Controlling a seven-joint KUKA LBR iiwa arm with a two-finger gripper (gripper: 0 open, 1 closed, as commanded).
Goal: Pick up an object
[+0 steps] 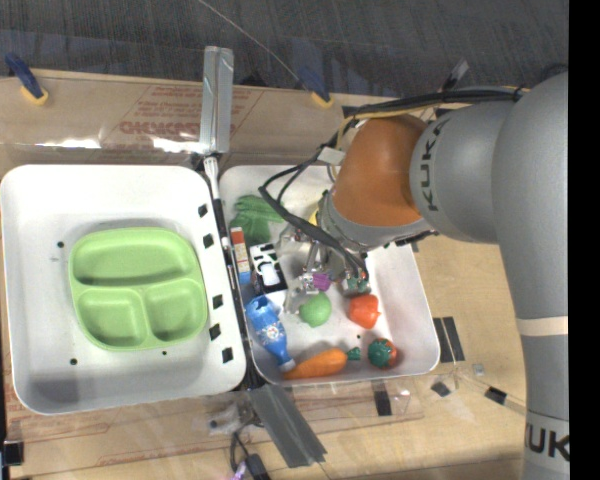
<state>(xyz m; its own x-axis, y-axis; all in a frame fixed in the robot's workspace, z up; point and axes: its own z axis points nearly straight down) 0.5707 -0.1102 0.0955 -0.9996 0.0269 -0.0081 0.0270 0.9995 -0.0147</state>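
My pincer (325, 268) hung low in the right white bin (417, 298); I couldn't tell its opening. The round green plastic fruit (316, 311) lay just below it, almost touching.

The arm (500, 168) is showing thick, rounded grey casings with a smooth matte finish, and black "KUKA" lettering is running along the link beside the wrist and again near the lower right edge of the view. A glossy orange band (378, 173) is bulging like a dome just above the wrist, with a dark seam ringing its lower rim. Thin black cables (310, 168) are looping out from the orange section toward the metal-and-black gripper (320, 273), while a pale ring (543, 324) is marking a joint seam lower on the grey body.
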